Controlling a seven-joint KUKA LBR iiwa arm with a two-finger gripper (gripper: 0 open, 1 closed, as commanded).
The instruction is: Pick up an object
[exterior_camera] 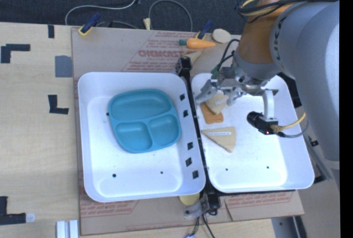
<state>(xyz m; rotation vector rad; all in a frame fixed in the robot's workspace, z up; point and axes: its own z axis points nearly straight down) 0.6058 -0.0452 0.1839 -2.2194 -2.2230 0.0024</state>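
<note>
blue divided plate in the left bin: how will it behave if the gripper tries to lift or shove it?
The blue plate looks like rigid moulded plastic, so probably stiff and light. It lies flat on the left bin floor with a low rounded rim, so a top-down pinch likely finds little to grab. Pushed, it would probably slide, not tip.

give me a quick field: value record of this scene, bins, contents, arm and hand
left bin: holds a blue divided plate, lying flat
right bin: holds an orange-brown block and a tan wedge
block and wedge: near the bin's left wall, block farther from the camera, wedge nearer
arm: reaches in from the right, over the right bin
hand: low over the right bin, just above the orange-brown block
grasp: cannot tell whether anything is held
beyond the bins: small orange and beige items on the brown board
</note>
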